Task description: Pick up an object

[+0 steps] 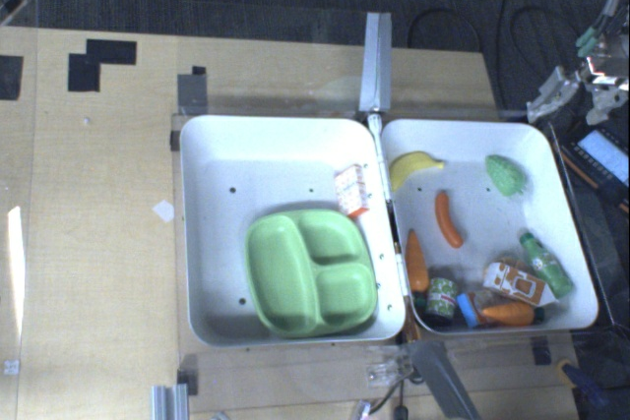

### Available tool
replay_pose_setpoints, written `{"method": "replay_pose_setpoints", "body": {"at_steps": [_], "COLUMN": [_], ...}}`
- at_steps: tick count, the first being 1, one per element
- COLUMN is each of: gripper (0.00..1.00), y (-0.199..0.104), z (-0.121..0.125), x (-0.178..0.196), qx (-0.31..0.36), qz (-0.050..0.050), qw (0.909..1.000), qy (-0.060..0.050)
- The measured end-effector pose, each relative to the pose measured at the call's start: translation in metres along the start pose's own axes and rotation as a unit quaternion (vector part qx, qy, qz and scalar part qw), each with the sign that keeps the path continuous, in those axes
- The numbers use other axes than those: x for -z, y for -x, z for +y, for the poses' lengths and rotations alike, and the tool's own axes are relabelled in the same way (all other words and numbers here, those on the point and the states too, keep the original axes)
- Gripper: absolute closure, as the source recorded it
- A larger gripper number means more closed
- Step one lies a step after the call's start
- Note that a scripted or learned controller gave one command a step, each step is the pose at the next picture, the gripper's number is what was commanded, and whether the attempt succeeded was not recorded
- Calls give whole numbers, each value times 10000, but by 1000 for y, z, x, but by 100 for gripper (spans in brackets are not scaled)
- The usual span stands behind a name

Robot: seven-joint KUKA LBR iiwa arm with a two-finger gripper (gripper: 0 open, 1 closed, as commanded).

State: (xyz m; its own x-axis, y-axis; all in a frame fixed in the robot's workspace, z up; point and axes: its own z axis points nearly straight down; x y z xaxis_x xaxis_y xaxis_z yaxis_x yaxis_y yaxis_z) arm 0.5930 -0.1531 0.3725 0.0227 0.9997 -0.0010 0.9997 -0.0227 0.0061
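Two white bins are seen side by side on the desk. In the left bin (pixel 197 211) a green divided tray (pixel 310 272) lies toward the near edge, a small red-and-white packet (pixel 351 190) at the right wall. In the right bin (pixel 561 202) – yellow banana (pixel 413 167), green leafy item (pixel 505 174), sausage (pixel 448 217), carrot (pixel 416 261), green bottle (pixel 546 263), carton (pixel 516 283). The arm's tooling (pixel 581 84) is seen at the desk's far right corner – state of the jaws cannot be told.

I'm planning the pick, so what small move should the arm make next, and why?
Probably swing the gripper in over the right bin, toward the sausage. The gripper sits outside that bin's far right corner, above none of the objects, and the sausage lies apart from its neighbours on bare floor.
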Motion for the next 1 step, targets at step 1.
{"method": "replay_pose_setpoints", "body": {"at_steps": [1], "gripper": [0], "y": [-14], "z": [4], "x": [-159], "qx": [-328], "qz": [6], "qw": [9995], "qy": [-25]}}
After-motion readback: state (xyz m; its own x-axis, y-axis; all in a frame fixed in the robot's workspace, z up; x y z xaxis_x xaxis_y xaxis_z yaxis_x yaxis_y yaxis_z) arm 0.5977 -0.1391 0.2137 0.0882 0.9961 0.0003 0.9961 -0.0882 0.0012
